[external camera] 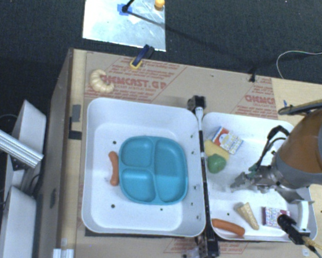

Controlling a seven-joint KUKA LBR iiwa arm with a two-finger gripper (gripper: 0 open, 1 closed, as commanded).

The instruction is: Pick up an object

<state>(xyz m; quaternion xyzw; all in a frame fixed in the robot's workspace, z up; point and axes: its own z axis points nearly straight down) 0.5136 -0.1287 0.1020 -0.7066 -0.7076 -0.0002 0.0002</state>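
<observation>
My gripper point(240, 182) hangs low over the middle of the right bin point(252, 135), at the end of the grey and orange arm that comes in from the right. A green fruit point(216, 163) with a yellow piece point(212, 150) behind it lies just to the gripper's left. A red-and-white carton point(227, 140) sits toward the back. In front of the gripper lie a tan cone point(247, 214), an orange sausage point(228, 226) and a small printed packet point(273, 215). I see nothing held in the gripper.
The left bin point(103, 111) holds a blue divided plate point(152, 169) and a second sausage point(114, 168). A raised black rail point(201, 158) separates the bins. On the bench behind lie a pale peanut-shaped item point(101, 80) and a blue-yellow clip point(141, 56).
</observation>
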